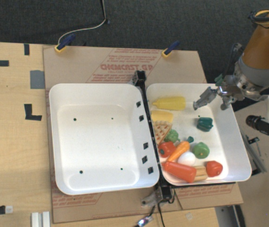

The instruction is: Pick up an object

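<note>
The right bin point(237, 141) holds several toy foods. A yellow corn cob point(169, 102) lies at its far left, with a yellow wedge point(161, 116) and a waffle piece point(161, 130) below it. A dark green pepper point(204, 123) sits alone near the middle. At the near end are piled a carrot point(182, 150), a green apple point(200, 150), a white egg point(187, 158), a red sausage point(179, 171) and a red fruit point(213, 168). My gripper point(210, 106) hangs open over the bin's far right part, just above the dark green pepper, with nothing between its fingers.
The left bin point(58, 126) stands beside the right one, with a black clip strip point(144, 126) along the shared wall. Both bins rest on a cardboard sheet point(120, 65) held by blue and yellow clamps. A cable point(101, 13) runs across the dark floor behind.
</note>
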